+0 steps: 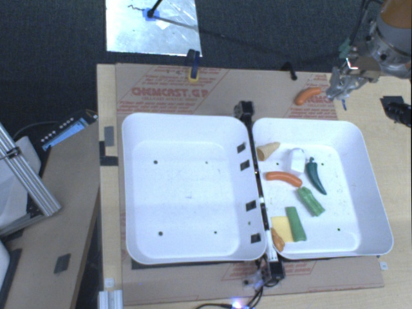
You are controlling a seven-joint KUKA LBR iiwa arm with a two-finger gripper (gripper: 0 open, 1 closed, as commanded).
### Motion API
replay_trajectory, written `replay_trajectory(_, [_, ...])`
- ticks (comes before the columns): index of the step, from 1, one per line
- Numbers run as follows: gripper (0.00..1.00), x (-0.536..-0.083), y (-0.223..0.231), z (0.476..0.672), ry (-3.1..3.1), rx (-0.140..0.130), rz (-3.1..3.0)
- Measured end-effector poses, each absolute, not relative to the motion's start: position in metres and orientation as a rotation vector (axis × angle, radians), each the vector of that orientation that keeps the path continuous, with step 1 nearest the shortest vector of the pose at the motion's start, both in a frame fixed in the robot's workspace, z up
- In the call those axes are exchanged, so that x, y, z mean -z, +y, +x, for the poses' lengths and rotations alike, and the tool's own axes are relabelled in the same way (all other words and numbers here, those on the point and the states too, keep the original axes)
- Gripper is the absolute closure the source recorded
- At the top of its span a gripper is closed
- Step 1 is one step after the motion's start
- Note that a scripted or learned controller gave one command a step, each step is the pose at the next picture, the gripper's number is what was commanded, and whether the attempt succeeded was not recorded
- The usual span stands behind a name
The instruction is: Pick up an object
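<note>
My gripper (333,94) hangs high over the bench beyond the far rim of the right bin (360,134). It is shut on the right end of an orange carrot-shaped piece (308,96), which sticks out to the left of the fingers. Inside the right bin lie a tan cone (268,150), a white piece (296,159), an orange sausage (283,177), a dark teal pepper (315,176), two green sticks (311,201) (295,223), a yellow block (281,228) and a small orange bit (278,240).
The left bin (129,172) sits beside the right one, joined by a black-clipped divider (254,172). Both rest on a cardboard sheet (174,85). A silver sheet (151,18) lies at the back left. A black part (396,108) sits at the right edge.
</note>
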State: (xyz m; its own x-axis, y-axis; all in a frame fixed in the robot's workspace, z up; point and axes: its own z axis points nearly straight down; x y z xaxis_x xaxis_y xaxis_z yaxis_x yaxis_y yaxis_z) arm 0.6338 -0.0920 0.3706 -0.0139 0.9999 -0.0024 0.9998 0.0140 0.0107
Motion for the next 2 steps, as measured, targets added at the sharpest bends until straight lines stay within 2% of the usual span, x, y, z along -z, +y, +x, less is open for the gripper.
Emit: replay_trajectory(2, [1.0, -0.393, -0.092, 0.635, 2.236, -0.014, 2.184])
